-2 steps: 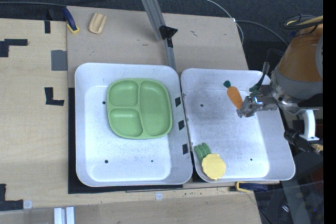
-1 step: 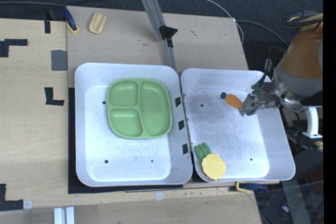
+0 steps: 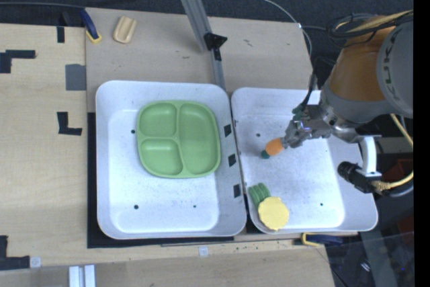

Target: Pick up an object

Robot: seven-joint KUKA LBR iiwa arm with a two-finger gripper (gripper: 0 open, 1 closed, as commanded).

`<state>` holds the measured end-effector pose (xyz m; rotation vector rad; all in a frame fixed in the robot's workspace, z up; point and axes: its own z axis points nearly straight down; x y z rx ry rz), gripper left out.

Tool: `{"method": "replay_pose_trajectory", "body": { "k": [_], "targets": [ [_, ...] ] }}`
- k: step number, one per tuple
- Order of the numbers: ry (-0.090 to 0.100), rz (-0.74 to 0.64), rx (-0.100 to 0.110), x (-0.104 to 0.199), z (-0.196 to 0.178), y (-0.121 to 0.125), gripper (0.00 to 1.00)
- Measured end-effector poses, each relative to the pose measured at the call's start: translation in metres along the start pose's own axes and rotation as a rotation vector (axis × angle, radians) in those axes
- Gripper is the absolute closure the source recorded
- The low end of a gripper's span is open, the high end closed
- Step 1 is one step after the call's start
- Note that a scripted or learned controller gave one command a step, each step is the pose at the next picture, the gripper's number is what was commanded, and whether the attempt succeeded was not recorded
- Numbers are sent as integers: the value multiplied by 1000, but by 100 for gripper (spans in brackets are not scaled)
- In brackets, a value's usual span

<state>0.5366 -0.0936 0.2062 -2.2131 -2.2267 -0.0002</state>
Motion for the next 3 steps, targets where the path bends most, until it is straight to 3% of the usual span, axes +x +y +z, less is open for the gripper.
{"method": "replay_pose_trajectory", "body": {
  "k": [2,3],
  "targets": [
    [0,-1,1,104,9,3,100],
    [1,-2,-1,157,-12,0,100]
  ]
}}
